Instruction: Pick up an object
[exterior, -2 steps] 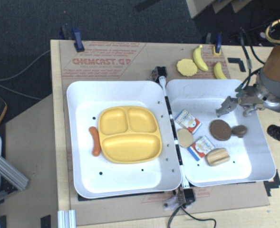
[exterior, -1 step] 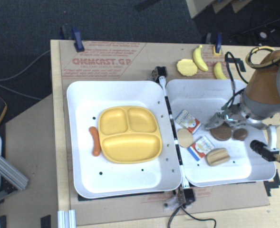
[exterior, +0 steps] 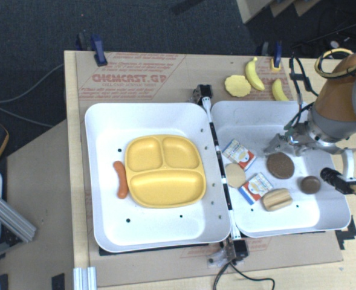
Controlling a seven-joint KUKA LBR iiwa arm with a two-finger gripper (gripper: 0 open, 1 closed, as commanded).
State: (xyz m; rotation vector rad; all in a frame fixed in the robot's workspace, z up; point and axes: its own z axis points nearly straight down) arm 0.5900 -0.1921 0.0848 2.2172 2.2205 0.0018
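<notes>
camera view: nearest, in the right bin (exterior: 323,219), a bun (exterior: 277,199), a small brown disc (exterior: 310,185) and a packet (exterior: 257,185) lie loose. just behind, the larger brown disc (exterior: 281,165) sits under the gripper (exterior: 288,141), apparently untouched; whether it grips anything i cannot tell. nothing looks lifted, so the pick seems still to do. farther off, bananas (exterior: 255,75) rest outside the bins.

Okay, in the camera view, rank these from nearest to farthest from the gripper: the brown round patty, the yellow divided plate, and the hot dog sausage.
From the gripper:
1. Brown round patty, right bin, just below it.
2. Yellow divided plate, middle of the left bin.
3. Hot dog sausage, beside the plate's left edge.
</notes>
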